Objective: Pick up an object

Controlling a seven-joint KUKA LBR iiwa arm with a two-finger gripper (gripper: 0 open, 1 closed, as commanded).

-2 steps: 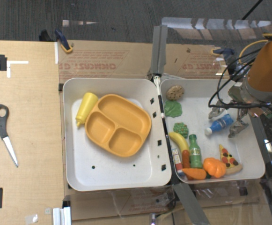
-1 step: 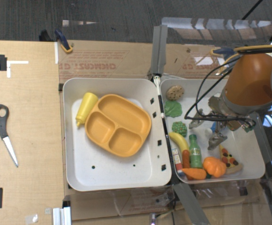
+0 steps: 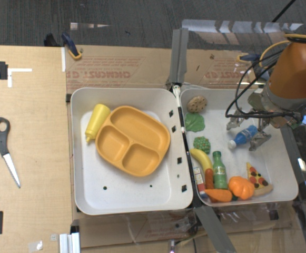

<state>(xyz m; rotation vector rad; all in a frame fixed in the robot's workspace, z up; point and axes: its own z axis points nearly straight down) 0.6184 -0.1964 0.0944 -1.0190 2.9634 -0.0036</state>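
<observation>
My gripper (image 3: 247, 132) hangs over the right bin (image 3: 287, 157), under the orange band of the arm (image 3: 295, 70). Its fingers (image 3: 234, 124) stand apart, open. A small blue bottle (image 3: 246, 136) with a white cap lies on the bin floor in the gap between them, crosswise to the fingers, and the fingers do not press on it. Further toward the front of this bin lie a banana (image 3: 201, 158), a green bottle (image 3: 219, 171), a carrot (image 3: 218, 195), an orange fruit (image 3: 240, 186) and a pizza slice (image 3: 258, 179).
A cookie (image 3: 197, 104) and two green leafy pieces (image 3: 195, 122) lie at the right bin's back left. The left bin (image 3: 89, 188) holds an orange divided plate (image 3: 132, 139) and a yellow bottle (image 3: 96, 121). Scissors (image 3: 1, 146) lie on the bench at far left.
</observation>
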